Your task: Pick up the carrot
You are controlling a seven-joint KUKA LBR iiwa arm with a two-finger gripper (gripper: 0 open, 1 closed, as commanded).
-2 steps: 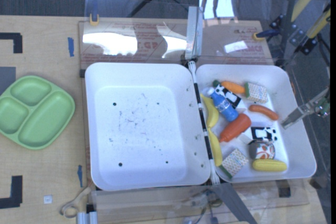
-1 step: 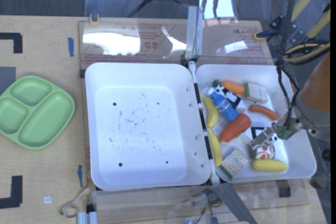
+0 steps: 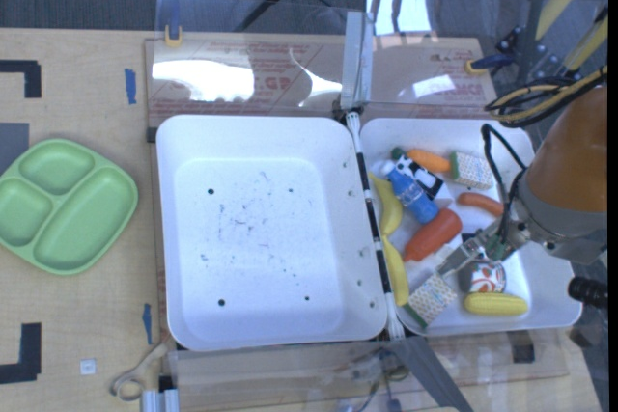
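Carrot (image 3: 427,161) sits at the far side of the right bin (image 3: 550,312), a small orange piece with a green end, lying roughly left-right. It touches or nearly touches the blue bottle (image 3: 415,198) just near of it. A tan sponge-like block (image 3: 473,170) is just to its right.

Gripper (image 3: 471,256) is low in the same bin but nearer the camera, between the big red-orange pepper-like piece (image 3: 433,234) and the red-and-white can (image 3: 486,279). Well short of the carrot. Can't tell whether the jaws are parted or closed; they blur into the clutter, and nothing is visibly between them.

Risks, as I judge them:
- Wrong target. The pepper-like piece and the orange sausage-like item (image 3: 480,203) share the carrot's colour and lie closer to the gripper.
- Crowding. A descent on the carrot may clip the bottle or the sponge block and pinch two things at once, or shove the carrot against the bin's far wall.
- The carrot is small and rounded, so an off-centre close likely squirts it out.
- The yellow corn-like piece (image 3: 496,305) and banana (image 3: 389,207) look unlikely to interfere.

Left bin (image 3: 193,150) isn't involved.
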